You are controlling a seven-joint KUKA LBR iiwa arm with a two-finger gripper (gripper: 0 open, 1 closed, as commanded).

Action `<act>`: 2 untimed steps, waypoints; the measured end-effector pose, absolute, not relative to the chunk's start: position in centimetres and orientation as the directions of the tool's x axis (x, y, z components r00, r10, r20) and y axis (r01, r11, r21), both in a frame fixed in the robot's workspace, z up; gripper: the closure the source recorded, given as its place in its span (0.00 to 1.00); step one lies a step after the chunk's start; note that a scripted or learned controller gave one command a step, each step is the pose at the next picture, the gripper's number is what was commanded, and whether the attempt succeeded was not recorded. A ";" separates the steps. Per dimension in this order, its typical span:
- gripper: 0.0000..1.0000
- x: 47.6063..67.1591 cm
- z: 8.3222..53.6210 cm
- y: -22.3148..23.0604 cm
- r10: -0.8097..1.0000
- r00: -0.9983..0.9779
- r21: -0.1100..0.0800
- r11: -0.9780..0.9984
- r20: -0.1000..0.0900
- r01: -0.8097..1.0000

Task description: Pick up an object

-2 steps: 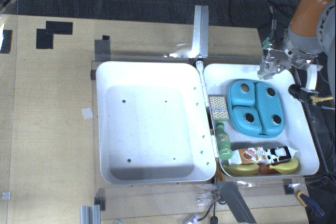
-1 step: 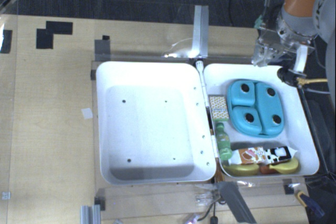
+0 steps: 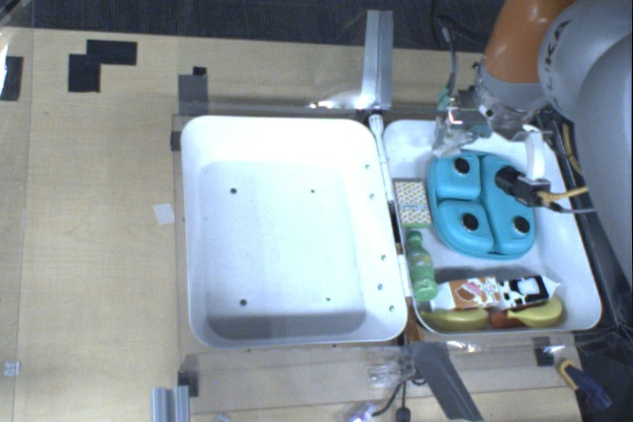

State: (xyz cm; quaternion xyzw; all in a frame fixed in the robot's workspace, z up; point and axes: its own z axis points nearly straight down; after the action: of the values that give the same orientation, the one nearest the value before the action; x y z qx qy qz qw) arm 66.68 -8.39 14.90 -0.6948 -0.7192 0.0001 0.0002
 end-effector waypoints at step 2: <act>1.00 66.1 14.6 -13.8 0.998 -0.068 0.002 0.068 -0.001 0.998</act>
State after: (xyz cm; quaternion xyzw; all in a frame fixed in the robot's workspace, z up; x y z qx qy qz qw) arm 66.12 -13.78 14.59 -0.6827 -0.7307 -0.0005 -0.0011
